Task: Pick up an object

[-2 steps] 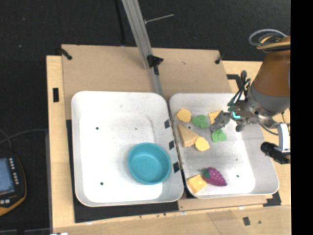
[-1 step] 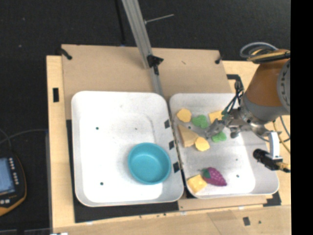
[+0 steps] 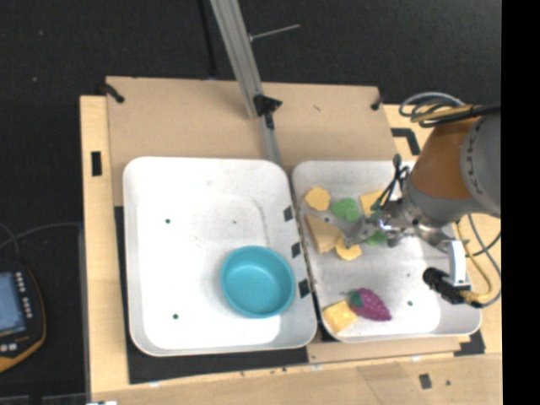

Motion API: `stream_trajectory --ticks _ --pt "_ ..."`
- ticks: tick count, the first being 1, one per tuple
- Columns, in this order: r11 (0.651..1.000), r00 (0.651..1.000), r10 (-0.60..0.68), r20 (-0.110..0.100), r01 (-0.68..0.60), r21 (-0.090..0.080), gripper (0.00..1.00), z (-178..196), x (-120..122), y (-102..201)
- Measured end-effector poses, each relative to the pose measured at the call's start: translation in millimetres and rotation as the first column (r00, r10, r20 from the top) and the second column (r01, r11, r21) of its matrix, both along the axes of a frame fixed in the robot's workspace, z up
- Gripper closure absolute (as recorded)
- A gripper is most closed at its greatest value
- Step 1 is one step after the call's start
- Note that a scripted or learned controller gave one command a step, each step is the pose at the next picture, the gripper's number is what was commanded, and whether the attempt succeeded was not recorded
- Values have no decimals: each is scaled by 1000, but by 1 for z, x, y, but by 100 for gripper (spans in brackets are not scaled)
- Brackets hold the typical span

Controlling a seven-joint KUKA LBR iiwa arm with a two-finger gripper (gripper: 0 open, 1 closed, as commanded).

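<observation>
My gripper point(image 3: 369, 229) is low in the right bin point(image 3: 422, 310), reaching in from the right among a cluster of small toys. Just left of it lie a green piece point(image 3: 344, 209), a tan wedge point(image 3: 320, 234) and a small yellow piece point(image 3: 348, 250). A yellow block point(image 3: 371, 201) sits just behind it, and a round yellow piece point(image 3: 317, 198) lies further left. A bit of green point(image 3: 378, 237) shows right at the gripper's tip. Whether anything is held is hidden by the wrist.
A purple grape bunch point(image 3: 369, 304) and a yellow wedge point(image 3: 340, 315) lie at the right bin's front. A blue bowl point(image 3: 256, 280) stands in the left bin point(image 3: 169, 201). A grey metal post point(image 3: 245, 66) rises behind the bins.
</observation>
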State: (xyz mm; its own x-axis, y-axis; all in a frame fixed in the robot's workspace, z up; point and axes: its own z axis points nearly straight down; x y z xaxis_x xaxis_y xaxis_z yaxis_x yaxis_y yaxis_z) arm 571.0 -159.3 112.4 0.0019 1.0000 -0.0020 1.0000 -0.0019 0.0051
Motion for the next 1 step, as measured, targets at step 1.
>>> stream_trajectory --ticks 1 --pt "1000 1000 -5 4 5 0 100 11 1 -1"
